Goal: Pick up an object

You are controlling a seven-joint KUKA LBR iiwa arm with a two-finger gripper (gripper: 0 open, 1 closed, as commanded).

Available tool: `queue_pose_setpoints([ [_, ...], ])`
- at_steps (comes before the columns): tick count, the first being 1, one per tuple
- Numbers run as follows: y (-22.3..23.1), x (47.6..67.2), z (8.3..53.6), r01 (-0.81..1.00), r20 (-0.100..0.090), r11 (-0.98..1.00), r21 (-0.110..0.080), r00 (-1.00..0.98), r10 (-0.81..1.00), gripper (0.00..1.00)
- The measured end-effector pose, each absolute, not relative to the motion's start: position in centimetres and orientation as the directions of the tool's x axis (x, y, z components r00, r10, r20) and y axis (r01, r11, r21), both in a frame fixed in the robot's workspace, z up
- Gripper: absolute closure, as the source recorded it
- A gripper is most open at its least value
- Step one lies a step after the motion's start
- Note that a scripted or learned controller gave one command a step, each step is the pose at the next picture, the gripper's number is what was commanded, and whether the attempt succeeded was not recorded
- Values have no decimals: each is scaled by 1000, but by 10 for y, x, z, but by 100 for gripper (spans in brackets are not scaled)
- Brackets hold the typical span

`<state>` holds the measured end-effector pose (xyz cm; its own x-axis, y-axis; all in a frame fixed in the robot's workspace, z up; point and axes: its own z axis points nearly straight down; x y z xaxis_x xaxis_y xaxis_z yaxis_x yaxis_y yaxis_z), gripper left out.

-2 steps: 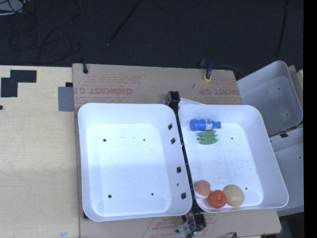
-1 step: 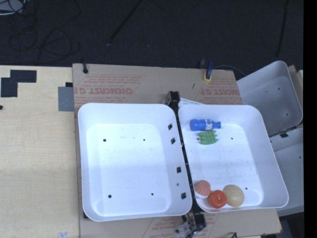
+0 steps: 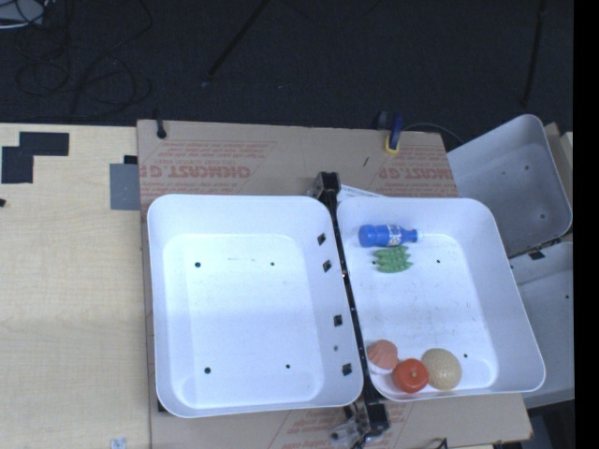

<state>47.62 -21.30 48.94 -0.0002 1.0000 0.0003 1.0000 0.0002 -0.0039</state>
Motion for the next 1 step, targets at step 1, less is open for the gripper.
queue_pose_setpoints([
  [1, -213, 476, 477, 1000, 0, 0, -3, 0, 1000, 100],
])
